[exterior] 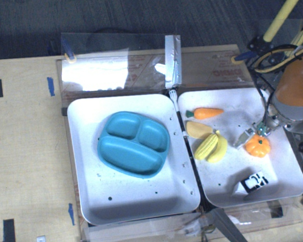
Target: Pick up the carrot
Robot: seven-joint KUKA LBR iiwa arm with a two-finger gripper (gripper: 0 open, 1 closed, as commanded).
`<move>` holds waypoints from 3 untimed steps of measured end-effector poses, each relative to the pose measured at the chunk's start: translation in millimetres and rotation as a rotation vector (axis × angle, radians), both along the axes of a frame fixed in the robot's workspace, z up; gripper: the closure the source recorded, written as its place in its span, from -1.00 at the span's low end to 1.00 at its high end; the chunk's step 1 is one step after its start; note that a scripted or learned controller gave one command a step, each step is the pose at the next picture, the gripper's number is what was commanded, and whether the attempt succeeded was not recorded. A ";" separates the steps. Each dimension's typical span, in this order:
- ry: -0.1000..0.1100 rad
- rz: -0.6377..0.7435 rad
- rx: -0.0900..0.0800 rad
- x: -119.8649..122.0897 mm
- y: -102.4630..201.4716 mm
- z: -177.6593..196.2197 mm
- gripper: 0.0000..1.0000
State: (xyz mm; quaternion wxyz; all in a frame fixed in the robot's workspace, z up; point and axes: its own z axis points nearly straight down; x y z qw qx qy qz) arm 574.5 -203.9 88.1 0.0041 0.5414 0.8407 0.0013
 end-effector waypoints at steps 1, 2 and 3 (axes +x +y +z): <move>0.003 -0.379 0.003 -22.4 18.2 60.2 -1.00; 0.005 -0.318 0.013 -57.5 -7.0 6.1 -1.00; 0.003 -0.238 0.002 -93.5 -2.8 71.4 -1.00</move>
